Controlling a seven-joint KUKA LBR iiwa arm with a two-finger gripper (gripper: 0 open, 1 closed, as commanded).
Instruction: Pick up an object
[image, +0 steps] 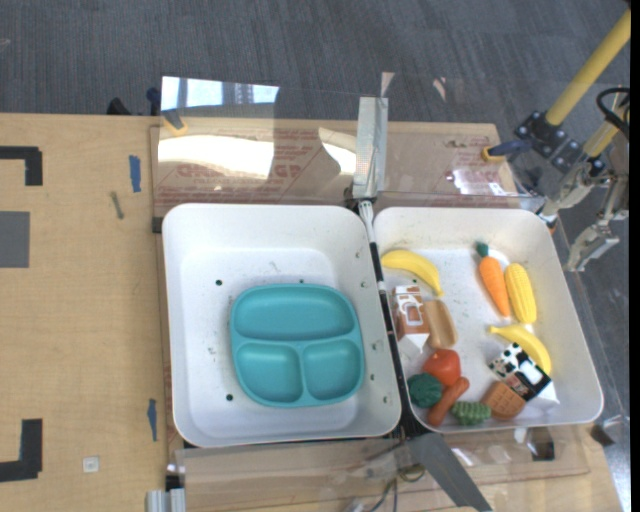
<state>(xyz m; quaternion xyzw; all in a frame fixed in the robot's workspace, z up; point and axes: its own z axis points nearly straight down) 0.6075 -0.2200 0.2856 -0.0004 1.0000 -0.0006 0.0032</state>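
The right bin (566, 300) holds several toy foods. A yellow banana (411, 267) lies near its left wall, with a brown bread pack (421, 316) below it. An orange carrot (492, 281) and a yellow corn cob (520, 292) lie side by side at the right. Lower down are a second banana (526, 343), a red tomato (443, 364), a green vegetable (425, 390) and a black-and-white item (521, 370). My gripper (592, 225) hangs at the view's right edge, just outside the right bin's far right corner, above none of the objects.
The left bin (190, 300) holds a teal divided plate (296, 343). A clear upright divider (371, 150) stands behind the bins' shared wall. A yellow pole (590, 65) and a clamp (545, 135) sit at the top right. Brown board covers the bench on the left.
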